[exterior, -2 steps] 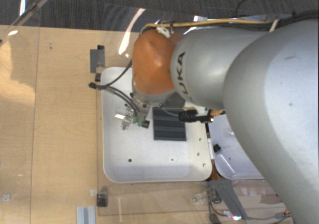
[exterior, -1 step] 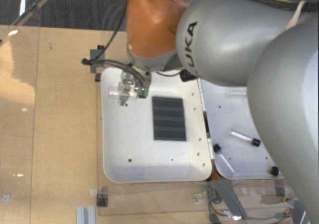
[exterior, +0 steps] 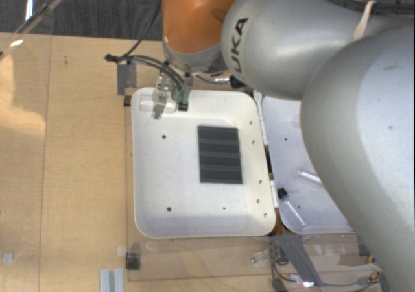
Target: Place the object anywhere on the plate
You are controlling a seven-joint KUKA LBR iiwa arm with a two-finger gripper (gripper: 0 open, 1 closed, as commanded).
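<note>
Gripper [exterior: 170,99] hangs over the far left corner of the left white bin [exterior: 152,209]; whether it is open or closed cannot be told. Near it, a dark ribbed rectangular object [exterior: 220,154] lies flat at the bin's middle.

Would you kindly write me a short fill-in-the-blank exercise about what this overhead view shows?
1. The dark ribbed rectangular object lies in the ____ white bin as the view shows it.
2. The gripper hangs over that bin's far-____ corner.
3. The band above the arm's wrist is ____.
4. The object and the gripper are ____, not touching.

Missing words: left; left; orange; apart
</note>
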